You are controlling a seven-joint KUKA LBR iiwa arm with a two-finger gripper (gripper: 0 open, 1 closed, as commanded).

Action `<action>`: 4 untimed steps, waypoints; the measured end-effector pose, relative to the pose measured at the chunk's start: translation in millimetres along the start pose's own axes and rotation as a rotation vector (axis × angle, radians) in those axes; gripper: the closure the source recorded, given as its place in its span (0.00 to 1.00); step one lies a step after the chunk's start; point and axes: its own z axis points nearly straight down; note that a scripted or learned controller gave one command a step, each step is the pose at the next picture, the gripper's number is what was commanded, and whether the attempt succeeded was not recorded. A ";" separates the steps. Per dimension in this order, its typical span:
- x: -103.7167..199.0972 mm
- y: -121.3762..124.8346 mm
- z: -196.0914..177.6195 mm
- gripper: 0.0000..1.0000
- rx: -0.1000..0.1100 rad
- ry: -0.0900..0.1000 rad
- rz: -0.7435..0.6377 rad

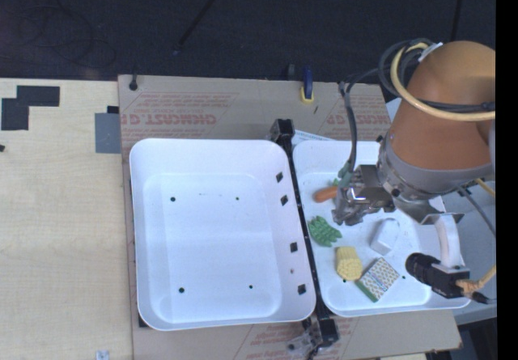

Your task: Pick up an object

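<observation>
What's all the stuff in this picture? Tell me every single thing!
left bin: one, white, left on the bench
right bin: one, white, beside it
orange piece: one, orange, right bin, by the gripper
green piece: one, green, right bin, near its left wall
yellow piece: one, yellow, right bin, front
checked block: one, green and tan, beside the yellow piece
white piece: one, white, right bin, middle
arm: one, grey and orange, from the right
gripper: one, grey, over the right bin

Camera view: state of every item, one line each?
Grey two-finger gripper: low over right white bin.
Orange carrot-shaped piece: lying beside gripper.
Green leafy toy: lying flat, untouched.
Yellow corn-shaped piece: lying, untouched.
Speckled green-edged sponge: lying flat, untouched.
White plastic block: lying, untouched.
</observation>
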 end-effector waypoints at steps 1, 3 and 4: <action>66.8 22.2 -36.6 1.00 -0.005 0.001 -0.012; 83.6 8.2 -44.8 1.00 0.004 0.000 -0.008; 113.8 73.6 -72.0 1.00 -0.005 0.000 -0.008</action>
